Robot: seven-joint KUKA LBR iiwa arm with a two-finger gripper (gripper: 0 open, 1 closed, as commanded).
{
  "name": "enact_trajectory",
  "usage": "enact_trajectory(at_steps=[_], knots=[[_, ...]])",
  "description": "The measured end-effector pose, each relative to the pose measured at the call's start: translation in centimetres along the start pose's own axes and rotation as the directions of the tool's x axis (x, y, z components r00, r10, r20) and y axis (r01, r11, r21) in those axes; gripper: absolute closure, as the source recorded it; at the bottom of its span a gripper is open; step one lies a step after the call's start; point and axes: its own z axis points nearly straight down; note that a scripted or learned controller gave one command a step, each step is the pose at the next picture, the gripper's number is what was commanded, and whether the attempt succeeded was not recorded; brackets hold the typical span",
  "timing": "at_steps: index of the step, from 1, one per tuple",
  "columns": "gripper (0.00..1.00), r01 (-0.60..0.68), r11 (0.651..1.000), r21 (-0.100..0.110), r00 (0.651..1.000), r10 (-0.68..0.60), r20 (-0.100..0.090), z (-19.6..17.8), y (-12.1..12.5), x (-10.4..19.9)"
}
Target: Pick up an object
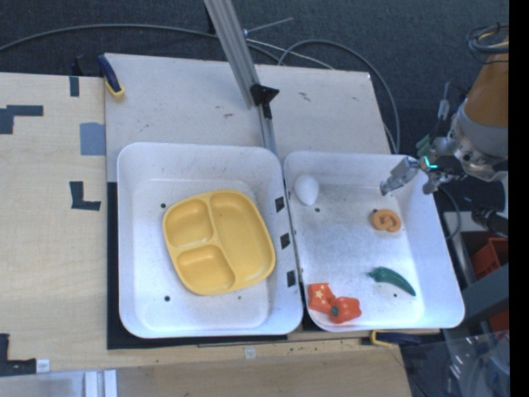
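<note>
A yellow tray (218, 241) is lying in the left bin (132, 222). In the right bin (430, 246), an egg (307, 189), red toy (333, 302), orange ring (386, 220) and green pepper (393, 279) are resting untouched. The gripper (413, 174) is hovering over the bin's upper right rim, fingers apart, holding nothing.

Even, diffuse light from above fills the frame, bright enough that the two white bins (207, 160) at centre look nearly washed out along their rims, while the dark floor across the top and right edges stays dim. Shadows are soft and short: a faint one hugs the lower right side of the yellow tray (219, 242), and small dark patches sit under the objects in the right-hand bin. The picture is low in resolution and mildly soft throughout, with the arm (488, 114) at the right edge looking slightly smeared.
</note>
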Motion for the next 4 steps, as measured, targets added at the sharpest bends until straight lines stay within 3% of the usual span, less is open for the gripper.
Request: enact_trajectory(at_steps=[2, 3, 4], knots=[[0.00, 0.000, 1.000, 0.006, 1.000, 0.000, 0.001, 11.7, 0.0, -1.0], [0.00, 0.001, 1.000, -0.003, 1.000, -0.001, 0.004, 14.4, 0.2, -1.0], [1.00, 0.003, 1.000, -0.008, 1.000, -0.003, 0.005, 13.2, 0.3, -1.0]])
